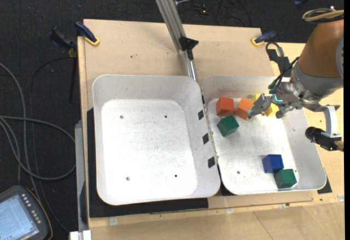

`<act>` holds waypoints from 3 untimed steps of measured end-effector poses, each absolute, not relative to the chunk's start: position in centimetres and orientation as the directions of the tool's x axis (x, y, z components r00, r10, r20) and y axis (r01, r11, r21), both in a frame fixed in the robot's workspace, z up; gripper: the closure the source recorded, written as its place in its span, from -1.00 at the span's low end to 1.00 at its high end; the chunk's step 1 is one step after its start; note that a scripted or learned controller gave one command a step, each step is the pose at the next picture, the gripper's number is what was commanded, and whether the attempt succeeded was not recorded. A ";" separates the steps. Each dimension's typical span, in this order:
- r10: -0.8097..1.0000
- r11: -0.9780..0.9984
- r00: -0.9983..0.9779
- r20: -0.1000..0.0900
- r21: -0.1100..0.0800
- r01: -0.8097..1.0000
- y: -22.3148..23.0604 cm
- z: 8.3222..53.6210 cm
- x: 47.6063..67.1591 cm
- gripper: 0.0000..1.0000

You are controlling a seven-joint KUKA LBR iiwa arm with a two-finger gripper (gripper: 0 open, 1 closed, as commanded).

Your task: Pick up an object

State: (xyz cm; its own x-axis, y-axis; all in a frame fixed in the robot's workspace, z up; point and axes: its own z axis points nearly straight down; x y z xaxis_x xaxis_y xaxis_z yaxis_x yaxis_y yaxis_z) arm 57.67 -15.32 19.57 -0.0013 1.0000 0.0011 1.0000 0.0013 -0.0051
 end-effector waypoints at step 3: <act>1.000 0.000 0.000 -0.005 0.012 1.000 -15.1 11.8 58.9 -1.00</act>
